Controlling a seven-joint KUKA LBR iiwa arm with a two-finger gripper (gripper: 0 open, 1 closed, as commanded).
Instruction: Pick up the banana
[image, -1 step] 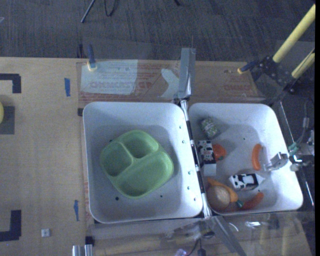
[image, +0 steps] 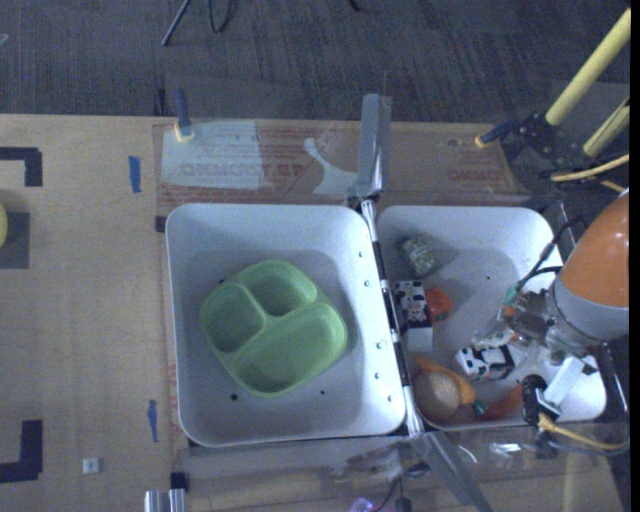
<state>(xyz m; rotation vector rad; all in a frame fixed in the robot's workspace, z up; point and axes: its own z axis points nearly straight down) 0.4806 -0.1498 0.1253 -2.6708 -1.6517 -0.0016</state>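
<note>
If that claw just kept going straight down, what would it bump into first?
Probably the black-and-white toy lying right under the gripper in the right bin; depth is hard to judge from this slanted view.

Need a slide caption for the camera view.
KUKA arm over right bin of small toys; green divided plate in left bin.

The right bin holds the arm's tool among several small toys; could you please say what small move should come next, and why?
Probably a short shift toward the right bin's near edge. The tool sits by a black-and-white toy, not on anything banana-like. The likeliest candidate, though I cannot be sure, is the orange-yellow curved piece beside a tan round object.
</note>
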